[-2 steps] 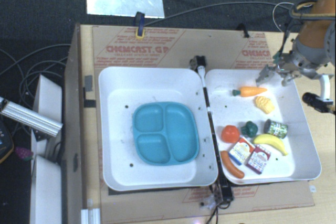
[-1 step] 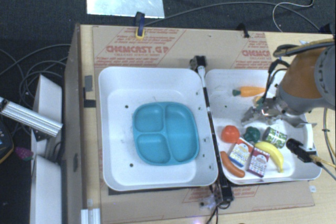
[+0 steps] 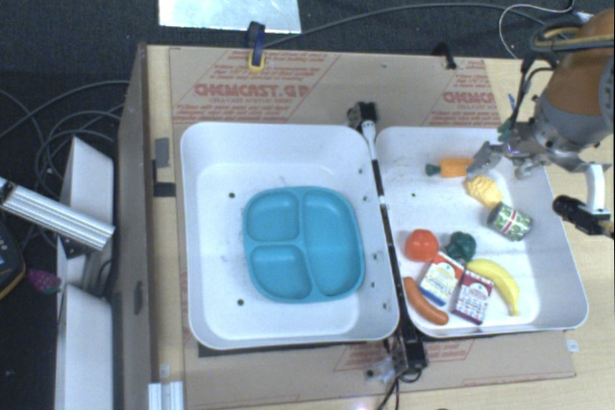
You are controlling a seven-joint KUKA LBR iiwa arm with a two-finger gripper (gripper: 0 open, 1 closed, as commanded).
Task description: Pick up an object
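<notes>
We are looking down on two white bins sitting side by side on the bench. Nearest us in the right bin point(image 3: 567, 302) we are seeing a hot dog point(image 3: 426, 301) lying along the near-left corner, two small cartons, one with a blue and white face point(image 3: 440, 281) and one red point(image 3: 473, 295), and a banana point(image 3: 499, 281) curving to their right. Just beyond those, a red tomato point(image 3: 421, 244) is sitting beside a dark green vegetable point(image 3: 461, 245). Farther right, a green-labelled can point(image 3: 508, 222) is lying on its side. Past it, a yellow corn cob point(image 3: 483, 189) is resting near the middle of the bin, and an orange carrot point(image 3: 450, 168) is lying just to its far left.

The gripper point(image 3: 509, 156) is hanging over the far right part of this bin, its fingers spread apart and gripping nothing. The corn cob is lying just below and to the near left of the fingertips, not between them; the carrot is lying to the left of the left finger.

In the left bin point(image 3: 216, 168) we are seeing a blue divided plate point(image 3: 303, 240) lying flat at its centre.
</notes>
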